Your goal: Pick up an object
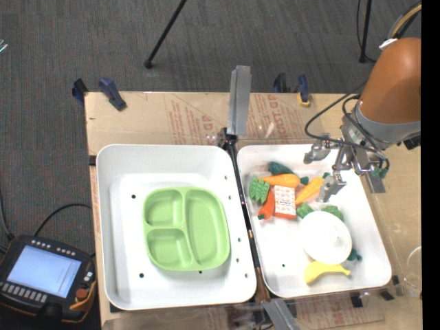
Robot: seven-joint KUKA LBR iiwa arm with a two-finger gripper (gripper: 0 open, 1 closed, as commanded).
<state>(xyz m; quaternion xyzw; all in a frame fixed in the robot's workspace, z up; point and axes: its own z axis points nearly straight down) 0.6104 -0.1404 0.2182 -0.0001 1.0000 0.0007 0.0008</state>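
Tool [337,177] is poised over toy carrot [309,190] in right bin [375,218]; finger state cannot be told. Carrot judged light, rigid, smooth; a mid-body grasp is advised.

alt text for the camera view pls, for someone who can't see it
The gripper hangs over the right bin, above a heap of toy carrots, a white plate and a banana. The left bin holds a green divided plate.
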